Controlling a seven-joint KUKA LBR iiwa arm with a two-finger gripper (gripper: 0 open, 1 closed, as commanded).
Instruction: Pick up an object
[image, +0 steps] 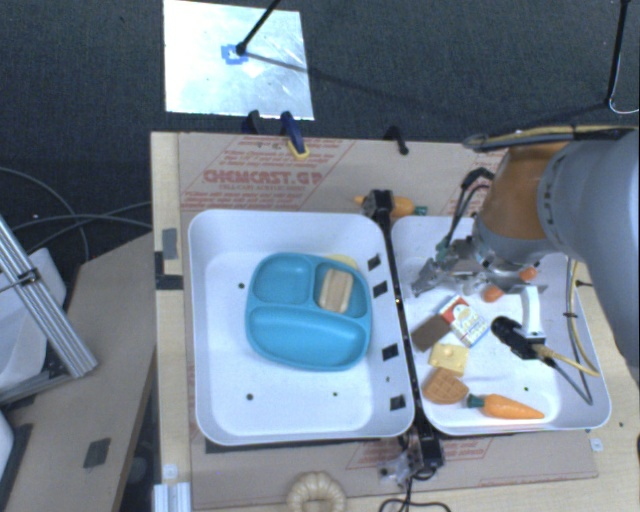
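While the grey arm reaches in from the right of the frame, we see its gripper (432, 278) low over the upper left part of the right bin (500, 376), close to the wall shared with the left bin (215, 400). We cannot tell whether the gripper is open or closed, and nothing visibly sits in it.

The things it could pick lie scattered just below it in the frame, loose and jumbled as if tipped in. They are a brown block (432, 331), a small red-and-white box (466, 322) touching it, a yellow cheese wedge (449, 357), a tan waffle-like piece (445, 386) and a toy carrot (508, 406) near the lower rim. A small orange piece (492, 294) sits beside the wrist.

We judge the brown block and the box the nearest targets. They crowd each other, so a clean grip looks awkward. The shared wall leaves little room on the left, while bare white floor opens to the right of the cheese.

At frame centre, the left bin holds a blue divided plate (300, 330) with a tan bread slice (335, 290) in its upper right compartment, well apart from the gripper.
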